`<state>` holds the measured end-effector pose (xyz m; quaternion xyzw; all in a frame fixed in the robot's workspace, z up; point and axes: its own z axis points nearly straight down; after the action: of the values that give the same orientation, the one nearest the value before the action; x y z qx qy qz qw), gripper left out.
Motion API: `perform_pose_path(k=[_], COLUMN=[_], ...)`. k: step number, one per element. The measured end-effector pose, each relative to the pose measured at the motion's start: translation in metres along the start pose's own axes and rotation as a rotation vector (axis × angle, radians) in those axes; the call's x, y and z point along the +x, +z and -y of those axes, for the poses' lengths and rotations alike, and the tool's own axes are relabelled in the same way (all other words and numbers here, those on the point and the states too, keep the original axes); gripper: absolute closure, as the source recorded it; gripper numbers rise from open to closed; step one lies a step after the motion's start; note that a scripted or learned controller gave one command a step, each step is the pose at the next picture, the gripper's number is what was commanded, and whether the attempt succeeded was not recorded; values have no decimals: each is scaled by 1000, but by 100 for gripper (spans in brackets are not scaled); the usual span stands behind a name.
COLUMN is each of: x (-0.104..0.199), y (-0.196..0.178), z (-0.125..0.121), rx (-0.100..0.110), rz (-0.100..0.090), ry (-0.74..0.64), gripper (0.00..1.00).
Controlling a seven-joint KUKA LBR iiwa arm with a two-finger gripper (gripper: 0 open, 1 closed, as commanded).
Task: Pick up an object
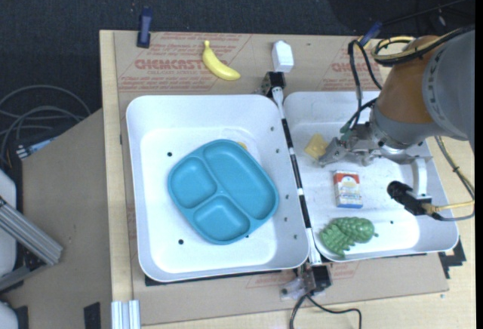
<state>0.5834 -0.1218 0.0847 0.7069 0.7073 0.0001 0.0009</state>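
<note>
Objects for picking sit in the right bin (423,241), three of them. Up top, a small yellow wedge (315,145) lies near the divider between the bins. Below it, roughly mid-bin, a little red-and-white box (348,189) lies flat. Down at the near edge, a green knobbly toy (347,234) rests against the bin's front rim, close to the corner by the divider.

And here's the gripper (337,152), reaching in from the right, low over the bin floor, its tip just beside the yellow wedge and above the red-and-white box. Whether it touches the wedge, hard to say from this angle. Jaws: I cannot tell how they stand, the metal parts blur together there. Nothing is visibly caught between them.

Behind it the grey arm (453,86) with its orange band (404,90) looms over the bin's far right corner, cables looping around the wrist.

Swinging across to the left bin (151,192): a blue divided tray (220,189) lies flat in the middle, three compartments, turned at an angle.

Out on the bench (121,78) beyond the bins, a yellow banana (217,63) lies on the printed cardboard, well apart from the action, and a small white block (283,55) sits near the top of the divider.
</note>
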Motion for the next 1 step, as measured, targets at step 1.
perform_pose_path(k=[1], x=[20], y=[0], z=[56], rx=[4], rz=[-2], ry=[1], gripper=[0])
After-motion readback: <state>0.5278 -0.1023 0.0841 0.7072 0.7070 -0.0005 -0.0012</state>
